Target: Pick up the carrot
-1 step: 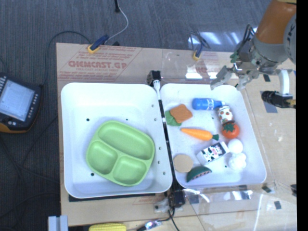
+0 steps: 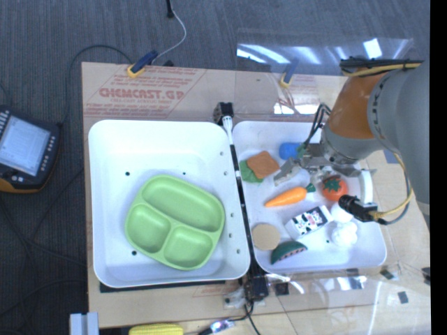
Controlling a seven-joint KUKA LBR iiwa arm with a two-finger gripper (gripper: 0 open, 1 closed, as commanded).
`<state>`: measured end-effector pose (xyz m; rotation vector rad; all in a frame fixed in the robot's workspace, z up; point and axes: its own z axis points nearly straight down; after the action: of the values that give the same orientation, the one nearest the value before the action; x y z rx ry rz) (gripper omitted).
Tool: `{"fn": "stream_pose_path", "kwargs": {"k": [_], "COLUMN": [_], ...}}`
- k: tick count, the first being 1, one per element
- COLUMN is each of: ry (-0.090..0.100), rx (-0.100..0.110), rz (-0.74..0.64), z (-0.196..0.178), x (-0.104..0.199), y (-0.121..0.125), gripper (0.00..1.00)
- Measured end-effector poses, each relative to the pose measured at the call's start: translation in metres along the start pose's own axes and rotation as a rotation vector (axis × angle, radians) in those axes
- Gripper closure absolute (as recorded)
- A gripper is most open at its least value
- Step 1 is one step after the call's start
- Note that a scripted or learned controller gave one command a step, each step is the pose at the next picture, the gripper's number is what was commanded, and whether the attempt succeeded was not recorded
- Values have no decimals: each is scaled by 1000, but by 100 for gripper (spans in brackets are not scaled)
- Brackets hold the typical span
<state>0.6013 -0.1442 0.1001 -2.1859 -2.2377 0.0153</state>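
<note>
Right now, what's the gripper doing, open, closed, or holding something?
Gripper: open, holding nothing, poised just above the carrot in the right bin.

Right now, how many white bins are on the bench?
2. The left bin holds a green plate; the right bin holds the carrot and other toys.

The arm (image 2: 391, 110) ran off the right edge, so its upper links went unseen. Its wrist sat over part of the right bin (image 2: 265, 257) (the far right corner lay covered) and over part of the red toy (image 2: 332, 186). The gripper's (image 2: 297, 167) fingers were too small to judge. At the bottom edge, a yellow object (image 2: 154, 330) was cut off.
</note>
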Motion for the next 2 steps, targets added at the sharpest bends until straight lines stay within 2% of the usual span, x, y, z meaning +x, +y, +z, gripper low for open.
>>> {"fn": "stream_pose_path", "kwargs": {"k": [1,2], "ry": [-7,-7], "rx": [-41,-34], "rz": [258,254], "z": [10,4], "x": [22,23], "y": [-50,-50], "gripper": [0,100]}}
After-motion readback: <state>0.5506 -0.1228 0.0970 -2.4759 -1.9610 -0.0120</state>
